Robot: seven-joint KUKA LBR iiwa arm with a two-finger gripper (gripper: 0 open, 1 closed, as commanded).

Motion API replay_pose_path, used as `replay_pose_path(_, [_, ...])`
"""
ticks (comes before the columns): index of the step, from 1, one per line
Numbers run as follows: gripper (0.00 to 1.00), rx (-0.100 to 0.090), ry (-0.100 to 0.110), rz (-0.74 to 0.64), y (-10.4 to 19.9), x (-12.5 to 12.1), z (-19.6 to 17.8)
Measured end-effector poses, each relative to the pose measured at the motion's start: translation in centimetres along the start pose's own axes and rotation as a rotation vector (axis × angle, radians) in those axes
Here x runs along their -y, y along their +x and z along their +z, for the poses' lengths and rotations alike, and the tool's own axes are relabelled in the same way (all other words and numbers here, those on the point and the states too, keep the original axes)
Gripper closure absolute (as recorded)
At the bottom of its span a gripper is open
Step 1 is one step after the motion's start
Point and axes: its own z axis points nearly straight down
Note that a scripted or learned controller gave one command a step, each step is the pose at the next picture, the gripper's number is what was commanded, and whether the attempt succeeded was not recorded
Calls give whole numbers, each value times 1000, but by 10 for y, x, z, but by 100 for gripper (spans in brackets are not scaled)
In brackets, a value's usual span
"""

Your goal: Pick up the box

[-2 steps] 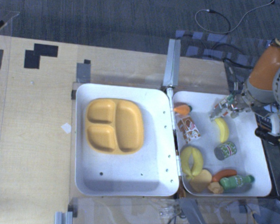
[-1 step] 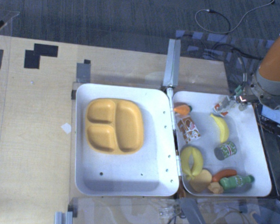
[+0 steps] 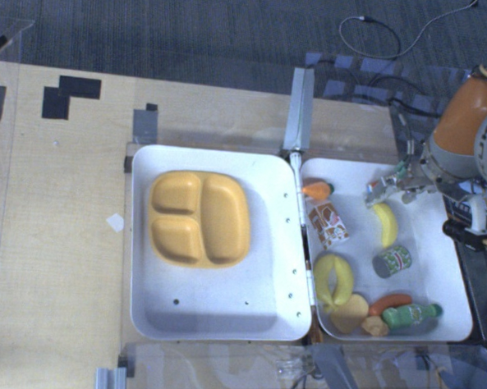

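Against the right bin's (image 3: 460,277) left wall lies the box (image 3: 327,223), its long axis running up and down the view, tilted slightly, a carrot (image 3: 317,188) at its top end. From the gripper (image 3: 389,188), which holds nothing, it sits left and a little lower, a banana (image 3: 384,224) between them; finger spread: cannot tell

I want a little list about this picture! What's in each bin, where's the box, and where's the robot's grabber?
left bin: white shallow bin holding a yellow plastic tray with three compartments
right bin: white shallow bin with toy food
box: small brown-and-white carton, lying near the right bin's left wall
near the box: orange carrot-like toy just above it
other items: yellow banana, green can, green bottle
end effector: above the right bin's upper part, apart from the box
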Motion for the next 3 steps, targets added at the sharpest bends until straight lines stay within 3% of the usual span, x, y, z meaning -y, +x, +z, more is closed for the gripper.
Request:
replay_pose_path(1, [0, -1, 1, 0, 0, 0, 1])
replay_pose_path(2, [0, 9, -8, 167, -4, 2, -49])
replay_pose_path(3, [0, 9, -12, 172, -3, -1, -13])
